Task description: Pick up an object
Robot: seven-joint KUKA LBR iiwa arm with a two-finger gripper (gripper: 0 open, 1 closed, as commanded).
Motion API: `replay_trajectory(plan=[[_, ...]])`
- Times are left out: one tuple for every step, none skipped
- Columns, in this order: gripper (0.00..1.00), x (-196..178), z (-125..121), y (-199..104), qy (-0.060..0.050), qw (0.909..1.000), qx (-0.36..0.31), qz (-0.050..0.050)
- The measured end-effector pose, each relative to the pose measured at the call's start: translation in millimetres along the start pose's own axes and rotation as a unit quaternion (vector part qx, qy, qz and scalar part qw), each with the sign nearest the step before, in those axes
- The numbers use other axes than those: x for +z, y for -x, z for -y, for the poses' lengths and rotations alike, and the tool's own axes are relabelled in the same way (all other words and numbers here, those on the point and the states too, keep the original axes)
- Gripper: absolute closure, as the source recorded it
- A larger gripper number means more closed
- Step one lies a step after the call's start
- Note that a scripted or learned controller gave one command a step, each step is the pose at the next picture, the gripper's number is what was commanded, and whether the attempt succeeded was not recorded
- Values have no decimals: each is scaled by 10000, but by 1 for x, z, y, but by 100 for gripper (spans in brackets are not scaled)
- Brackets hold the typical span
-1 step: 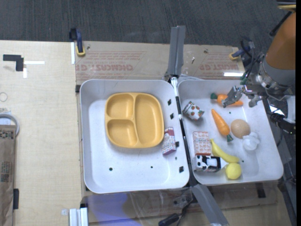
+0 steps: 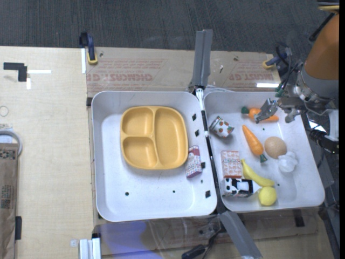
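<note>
Starting nearest the camera, the front of the right bin (image 2: 302, 201) holds a lemon (image 2: 267, 196), a banana (image 2: 255, 174), a black-and-white carton (image 2: 238, 187) and a red-and-white box (image 2: 231, 163), packed close together. Behind them lie an egg (image 2: 275, 147), a clear crumpled piece (image 2: 287, 163) and a large carrot (image 2: 252, 140); a small printed carton (image 2: 221, 127) sits near the divider. Farthest back, a small carrot (image 2: 260, 114) lies just beside the tool (image 2: 268, 111), which hangs low over the rear of this bin. Whether the tool is released or clenched cannot be told (its tips are too small and dark to resolve), and nothing is visibly held.

The step in hand appears to be the approach: no object is lifted, and the small carrot is the likeliest target. The next move probably calls for settling the tool over it and closing across its narrow width.

Room is tight at the rear wall and right rim, where the arm (image 2: 323, 58) enters. The left bin (image 2: 108, 198), holding a yellow divided plate (image 2: 153, 137) and a small packet (image 2: 193, 162), offers far more open floor. The bench (image 2: 43, 144) lies bare to the left.
</note>
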State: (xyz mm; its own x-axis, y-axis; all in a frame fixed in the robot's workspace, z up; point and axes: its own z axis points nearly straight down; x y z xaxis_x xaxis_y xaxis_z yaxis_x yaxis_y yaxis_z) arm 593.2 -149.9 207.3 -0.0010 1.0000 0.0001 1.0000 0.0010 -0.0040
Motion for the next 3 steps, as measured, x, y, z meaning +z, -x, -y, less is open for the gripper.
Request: replay_trajectory(plan=[[0, 116, 19, -20, 11, 9976, -690, 0], [100, 107, 19, -19, 8, 9978, -670, -2], [100, -26, 47, -52, 13, 9997, -250, 7]])
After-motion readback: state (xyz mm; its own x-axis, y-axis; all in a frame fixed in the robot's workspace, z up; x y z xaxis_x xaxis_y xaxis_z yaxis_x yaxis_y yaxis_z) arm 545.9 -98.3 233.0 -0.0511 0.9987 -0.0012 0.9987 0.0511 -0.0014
